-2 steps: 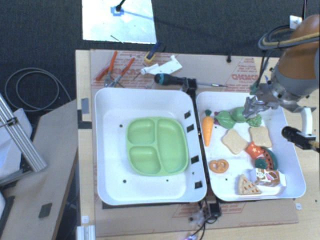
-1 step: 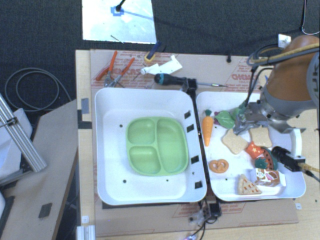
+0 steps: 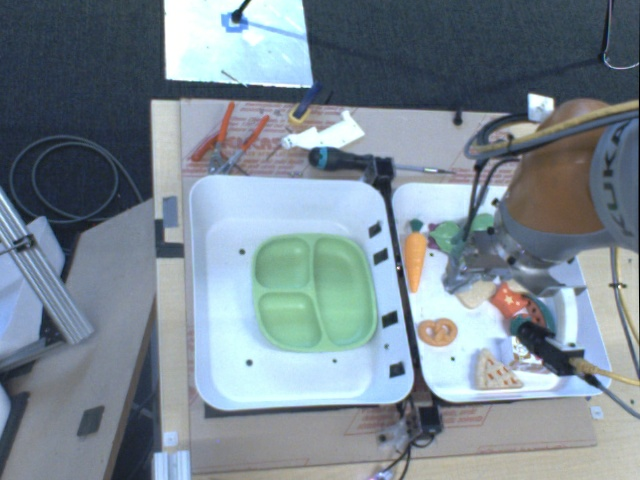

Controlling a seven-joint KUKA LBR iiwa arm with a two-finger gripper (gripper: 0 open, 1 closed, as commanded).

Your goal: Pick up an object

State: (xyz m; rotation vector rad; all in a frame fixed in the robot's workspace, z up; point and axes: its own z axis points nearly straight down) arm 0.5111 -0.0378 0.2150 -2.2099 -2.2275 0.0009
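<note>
In the camera view, the grey arm with its orange band reaches in over the right-hand shallow white bin [image 3: 428, 204]. Its two-finger gripper [image 3: 468, 276] hangs low among the toys there, and whether it is spread or pinched cannot be told from this angle.

Taking the small orange plastic toy carrot [image 3: 414, 255] as the landmark: it lies lengthwise near the bin's left wall, green top pointing away from the camera. To its right, close under the gripper, sits a dark green leafy toy piece [image 3: 447, 235]. Below the carrot lies a flat round brown pretzel-shaped toy [image 3: 437, 331]; further down and to the right, a tan waffle-textured wedge [image 3: 495, 372]. Right of the pretzel is a red-and-white toy [image 3: 509, 300], partly hidden. Left of the carrot, in the other bin, rests a pale green divided plastic plate [image 3: 314, 292].

The carrot looks the best candidate: probably light, rigid, smooth and slightly slippery, not fragile. A pinch across its thicker upper half seems safest, since the tapered tip could squirt out.
</note>
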